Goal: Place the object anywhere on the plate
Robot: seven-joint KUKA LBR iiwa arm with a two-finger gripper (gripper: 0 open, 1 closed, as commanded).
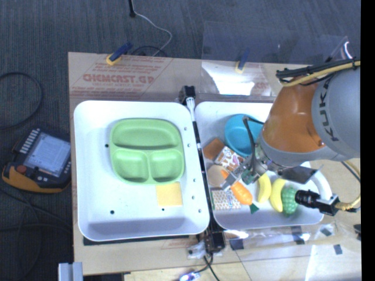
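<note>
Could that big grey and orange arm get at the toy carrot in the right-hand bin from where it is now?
Probably yes: the gripper hangs just above the carrot, with nothing lying over it, though a banana crowds one side.

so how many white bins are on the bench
2. The left shallow white bin holds a green divided plate and a yellow square sponge; the right shallow white bin holds the jumbled toys under the arm.

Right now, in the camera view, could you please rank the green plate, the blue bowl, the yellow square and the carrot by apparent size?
1. green plate
2. blue bowl, partly hidden by the arm
3. yellow square
4. carrot
</note>
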